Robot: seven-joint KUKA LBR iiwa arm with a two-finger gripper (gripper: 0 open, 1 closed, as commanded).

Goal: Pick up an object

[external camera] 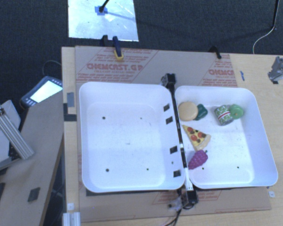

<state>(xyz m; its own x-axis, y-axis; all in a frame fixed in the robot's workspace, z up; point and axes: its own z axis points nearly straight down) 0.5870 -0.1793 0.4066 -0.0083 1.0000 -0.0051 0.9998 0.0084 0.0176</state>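
Observation:
The right bin (259, 140) holds several toy foods along its left and far side. A tan round bun (187, 110) lies beside a dark green piece (201, 111). To their right are a striped green and red can (223, 115) and a bright green lump (236, 110). A pizza slice (196, 137) lies nearer the divider, with a purple grape bunch (198, 159) below it. A grey part of the gripper (279, 69) shows at the far right edge, above the bench and outside the bin, well away from all the toys.
The left bin (85, 140) sits beside the right one, joined by black clips (172, 121). A shiny metal sheet (103, 13) lies at the back. A tablet (43, 91) and an aluminium rail (9, 131) stand at the left. A thin cable (269, 32) hangs at the back right.

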